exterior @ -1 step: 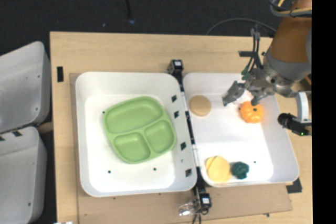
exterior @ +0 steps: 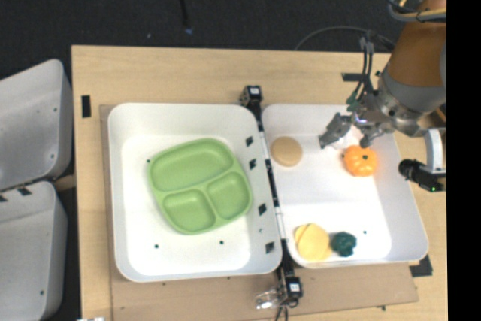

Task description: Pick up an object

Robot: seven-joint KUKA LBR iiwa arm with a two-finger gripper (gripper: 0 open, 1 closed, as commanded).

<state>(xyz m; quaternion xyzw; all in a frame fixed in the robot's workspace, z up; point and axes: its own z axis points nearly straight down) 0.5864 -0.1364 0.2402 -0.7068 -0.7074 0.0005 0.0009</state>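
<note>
Small orange pumpkin [exterior: 360,161] sits on the floor of the right bin [exterior: 391,225], toward its far right side. Claw [exterior: 349,130] hangs just up-left of the pumpkin, fingers spread, nothing between them. We judge the pumpkin light, stiff and smooth, likely to roll; best pinched across its rounded sides, low. Left of the pumpkin, a tan round cookie [exterior: 286,151]. Well below it, in the near corner, a yellow piece [exterior: 311,242] touching a dark green lump [exterior: 344,243]. Nothing crowds the pumpkin. Green divided plate [exterior: 199,184] lies in the other bin.
</note>
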